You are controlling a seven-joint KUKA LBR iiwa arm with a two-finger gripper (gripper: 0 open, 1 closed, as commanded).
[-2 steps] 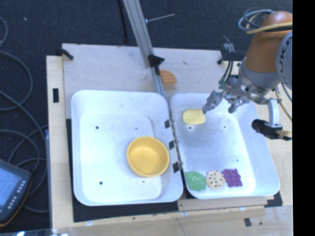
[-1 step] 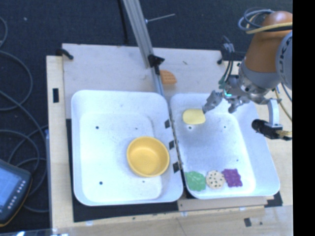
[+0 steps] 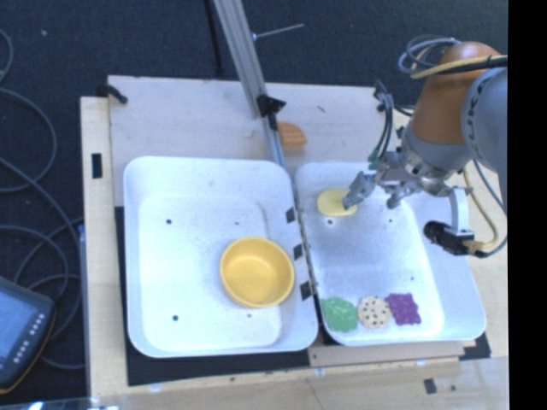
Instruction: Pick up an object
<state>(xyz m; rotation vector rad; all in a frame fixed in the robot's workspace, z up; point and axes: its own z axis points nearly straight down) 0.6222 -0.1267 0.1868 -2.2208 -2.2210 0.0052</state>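
My gripper (image 3: 373, 196) hangs over the far part of the right bin (image 3: 444, 272), its two fingers spread open with nothing between them. The left fingertip (image 3: 352, 198) sits at the right edge of a flat pale-yellow disc (image 3: 332, 203), which lies on the bin floor near the far left corner. Along the near edge of the same bin lie a green piece (image 3: 340, 313), a chocolate-chip cookie (image 3: 373, 312) and a purple piece (image 3: 403, 308). A yellow bowl (image 3: 256, 272) stands upright in the left bin (image 3: 162, 229).
A slanted metal post (image 3: 244, 54) rises from between the bins at the back. An orange object (image 3: 291, 135) lies on the bench behind the bins. Black cable and a connector (image 3: 449, 236) trail from the wrist over the right bin's right side.
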